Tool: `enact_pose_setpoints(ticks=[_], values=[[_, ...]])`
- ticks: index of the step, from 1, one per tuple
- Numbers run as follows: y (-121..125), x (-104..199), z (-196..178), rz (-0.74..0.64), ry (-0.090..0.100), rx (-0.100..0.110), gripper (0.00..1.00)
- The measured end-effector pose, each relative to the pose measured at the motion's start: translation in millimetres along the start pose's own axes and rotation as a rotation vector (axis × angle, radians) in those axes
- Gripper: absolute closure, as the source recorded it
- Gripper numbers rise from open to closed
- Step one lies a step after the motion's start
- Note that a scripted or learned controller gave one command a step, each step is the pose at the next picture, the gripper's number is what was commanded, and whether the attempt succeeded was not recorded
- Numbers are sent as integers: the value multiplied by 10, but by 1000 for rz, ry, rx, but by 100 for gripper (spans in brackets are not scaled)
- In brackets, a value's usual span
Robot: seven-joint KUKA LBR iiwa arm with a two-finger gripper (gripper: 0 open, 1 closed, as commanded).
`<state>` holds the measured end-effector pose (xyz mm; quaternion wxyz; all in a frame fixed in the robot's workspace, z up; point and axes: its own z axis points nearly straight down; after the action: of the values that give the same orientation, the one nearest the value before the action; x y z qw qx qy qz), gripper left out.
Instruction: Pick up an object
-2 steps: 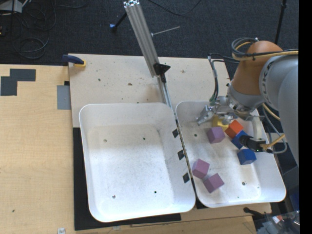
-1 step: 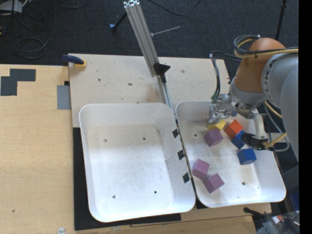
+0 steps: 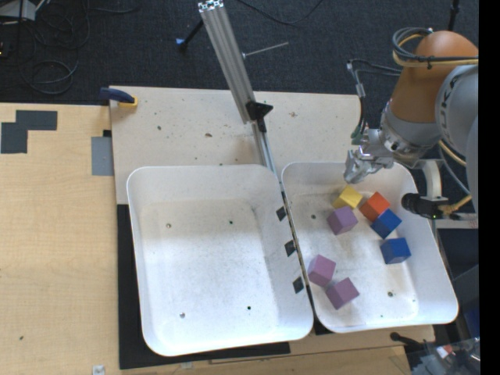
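The right bin point(image 3: 422, 307) holds several small blocks. A yellow block point(image 3: 350, 198) sits near the bin's back, with an orange block point(image 3: 376, 205) to its right and a purple block point(image 3: 341, 219) just in front of it. Two blue blocks point(image 3: 387, 223) point(image 3: 395, 250) lie further right, and two more purple blocks point(image 3: 321, 270) point(image 3: 342, 292) lie near the bin's left wall. My gripper point(image 3: 355, 173) hangs over the back of the right bin, just above and behind the yellow block. Nothing is visible between its fingers.
The left bin point(image 3: 148, 209) stands beside the right one, with a divider edge carrying black clips between them. A slanted aluminium bar point(image 3: 231, 61) rises behind the bins. A black fitting point(image 3: 418, 204) sticks out at the right bin's right side.
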<state>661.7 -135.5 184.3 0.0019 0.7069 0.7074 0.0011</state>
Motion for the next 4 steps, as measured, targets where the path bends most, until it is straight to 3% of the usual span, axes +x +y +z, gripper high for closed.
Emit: enact_pose_setpoints(ticks=[1,2,4], values=[[11,-16,-531,-1,0,0,100],[-231,474,-414,-3,3,10,100],[-578,1463,-400,0,1,8,100]])
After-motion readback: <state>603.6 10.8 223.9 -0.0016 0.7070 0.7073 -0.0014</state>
